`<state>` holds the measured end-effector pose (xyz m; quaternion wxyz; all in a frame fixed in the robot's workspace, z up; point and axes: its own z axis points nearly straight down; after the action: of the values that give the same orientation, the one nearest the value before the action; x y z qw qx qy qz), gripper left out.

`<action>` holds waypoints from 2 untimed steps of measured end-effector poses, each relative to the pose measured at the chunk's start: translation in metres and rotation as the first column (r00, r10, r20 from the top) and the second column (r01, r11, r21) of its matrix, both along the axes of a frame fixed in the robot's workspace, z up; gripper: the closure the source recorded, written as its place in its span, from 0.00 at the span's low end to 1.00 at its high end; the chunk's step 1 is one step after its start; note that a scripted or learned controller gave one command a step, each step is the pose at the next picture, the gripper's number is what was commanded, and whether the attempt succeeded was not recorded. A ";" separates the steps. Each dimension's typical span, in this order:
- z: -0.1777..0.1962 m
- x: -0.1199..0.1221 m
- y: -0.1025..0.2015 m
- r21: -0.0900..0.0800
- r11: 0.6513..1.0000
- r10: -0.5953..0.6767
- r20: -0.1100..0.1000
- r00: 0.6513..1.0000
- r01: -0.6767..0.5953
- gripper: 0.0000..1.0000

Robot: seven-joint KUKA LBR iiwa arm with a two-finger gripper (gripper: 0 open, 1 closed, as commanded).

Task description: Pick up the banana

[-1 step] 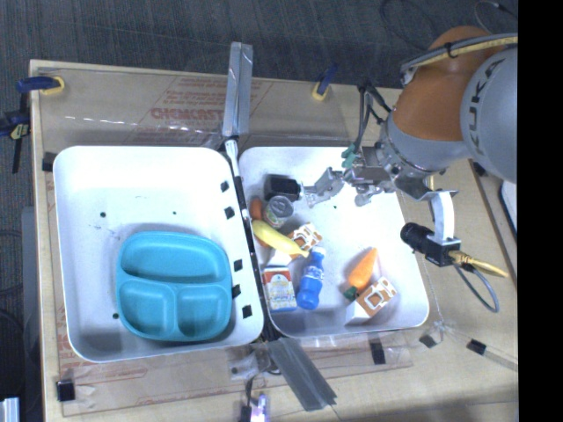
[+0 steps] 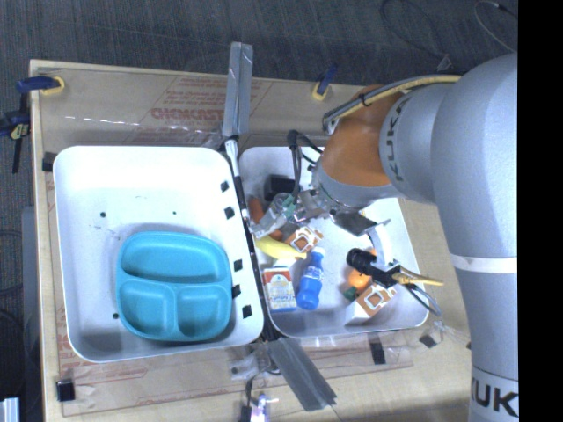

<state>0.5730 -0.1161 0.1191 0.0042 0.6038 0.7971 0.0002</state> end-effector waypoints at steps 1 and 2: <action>-0.023 -0.031 -0.019 -0.002 1.000 0.017 0.000 1.000 -0.017 0.00; -0.027 -0.052 -0.048 0.007 0.979 -0.201 -0.009 0.979 0.202 0.00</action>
<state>0.5210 -0.1642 0.0925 -0.0013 0.6814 0.7319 0.0005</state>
